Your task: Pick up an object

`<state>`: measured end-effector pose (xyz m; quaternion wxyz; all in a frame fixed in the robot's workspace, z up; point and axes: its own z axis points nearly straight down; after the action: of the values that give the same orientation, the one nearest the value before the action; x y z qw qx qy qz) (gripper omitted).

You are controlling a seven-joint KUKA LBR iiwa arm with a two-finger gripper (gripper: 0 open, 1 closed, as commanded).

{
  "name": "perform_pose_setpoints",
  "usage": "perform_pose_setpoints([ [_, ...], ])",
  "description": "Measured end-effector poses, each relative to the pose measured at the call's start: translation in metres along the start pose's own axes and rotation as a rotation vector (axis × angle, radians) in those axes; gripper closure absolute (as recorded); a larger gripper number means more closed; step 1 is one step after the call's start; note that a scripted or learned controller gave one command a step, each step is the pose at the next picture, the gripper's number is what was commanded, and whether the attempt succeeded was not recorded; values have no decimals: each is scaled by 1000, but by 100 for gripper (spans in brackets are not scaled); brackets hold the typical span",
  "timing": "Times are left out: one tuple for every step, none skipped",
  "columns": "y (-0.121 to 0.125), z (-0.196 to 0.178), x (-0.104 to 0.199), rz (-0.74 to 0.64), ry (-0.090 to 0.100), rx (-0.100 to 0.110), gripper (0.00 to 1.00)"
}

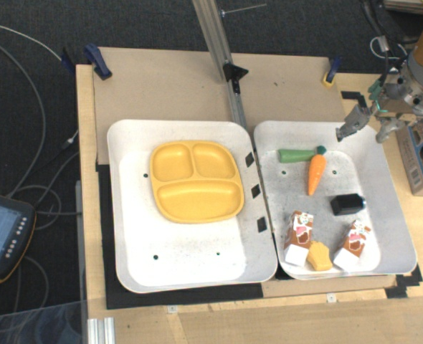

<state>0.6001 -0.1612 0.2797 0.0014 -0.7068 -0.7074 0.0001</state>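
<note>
My gripper [366,125] hangs open over the far right corner of the right bin [383,192], with nothing between its two spread fingers. Below and left of it lies an orange toy carrot [315,174] with a green stalk [300,155]. A small black block [346,204] rests toward the right of the bin. Near the front edge stand two small brown-and-white cartons [300,237] [354,244] with a yellow piece [320,257] between them.
The left bin [129,213] holds a yellow divided plate [195,180]. A metal pole [213,24] slants up from between the bins. Blue clamps [97,61] grip the board's far corners. Cables and a tablet [3,231] lie off the bench at left.
</note>
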Motion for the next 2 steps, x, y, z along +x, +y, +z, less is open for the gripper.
perform_pose_setpoints([
  [0, 0, 0, 0, 0, 0, 0],
  [-10, 55, 2, 1, 0, 5, 0],
])
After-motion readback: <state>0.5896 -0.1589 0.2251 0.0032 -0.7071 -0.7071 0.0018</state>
